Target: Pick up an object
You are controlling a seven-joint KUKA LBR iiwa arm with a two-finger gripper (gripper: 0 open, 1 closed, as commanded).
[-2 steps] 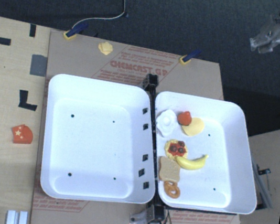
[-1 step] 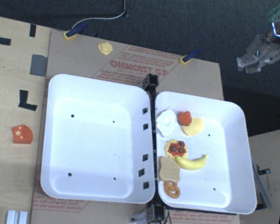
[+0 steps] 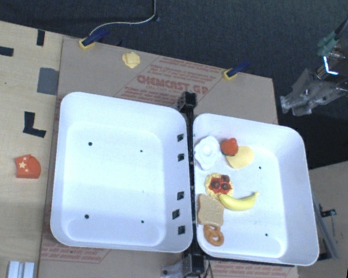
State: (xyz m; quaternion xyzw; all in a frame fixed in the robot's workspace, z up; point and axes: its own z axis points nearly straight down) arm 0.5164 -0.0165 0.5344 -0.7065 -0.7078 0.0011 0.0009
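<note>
Several toy foods lie along the left side of the right bin (image 3: 285, 186): a white piece (image 3: 206, 151), a red tomato (image 3: 229, 145), a pale yellow round piece (image 3: 243, 158), a berry tart (image 3: 219, 183), a banana (image 3: 240, 202), a slice of toast (image 3: 210, 210) and a pretzel (image 3: 213, 235). My gripper (image 3: 298, 100) hangs high at the upper right, beyond the right bin's far corner and well away from the food. Nothing is seen in it.
The left bin (image 3: 115, 171) sits beside the right one, with a black hinge strip (image 3: 184, 170) between them. A red toy (image 3: 27, 166) lies on the bench to the left. A small yellow piece (image 3: 131, 60) rests on the cardboard behind the bins.
</note>
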